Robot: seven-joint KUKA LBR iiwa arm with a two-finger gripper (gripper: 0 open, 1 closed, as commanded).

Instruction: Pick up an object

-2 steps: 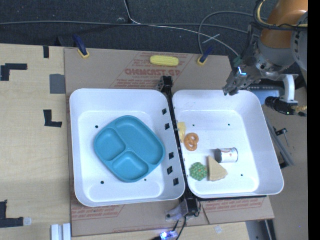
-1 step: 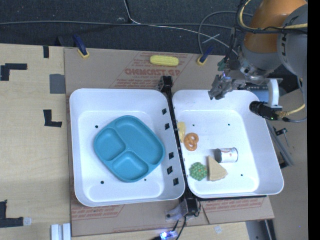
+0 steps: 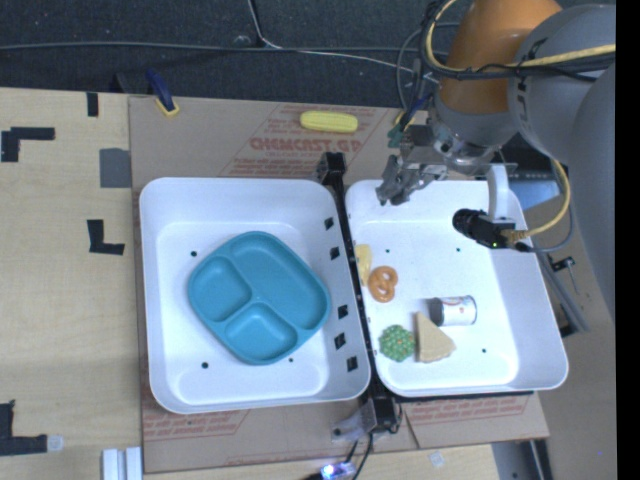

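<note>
My gripper [image 3: 392,192] hangs over the far left corner of the right bin [image 3: 500,373], with nothing between its fingers. The fingertips look close together. Below it in that bin lie a pretzel [image 3: 383,284], a pale yellow piece [image 3: 363,259], a green bumpy ball [image 3: 396,343], a tan wedge [image 3: 434,342] and a small white can [image 3: 457,311] on its side. The left bin [image 3: 160,268] holds a blue divided plate [image 3: 258,296].
A yellow banana-shaped toy [image 3: 328,121] lies on the cardboard behind the bins. A black clip [image 3: 331,167] sits at the divider's far end. A black device [image 3: 484,228] on the arm hangs over the right bin's upper right. Cables loop around the orange wrist band [image 3: 497,38].
</note>
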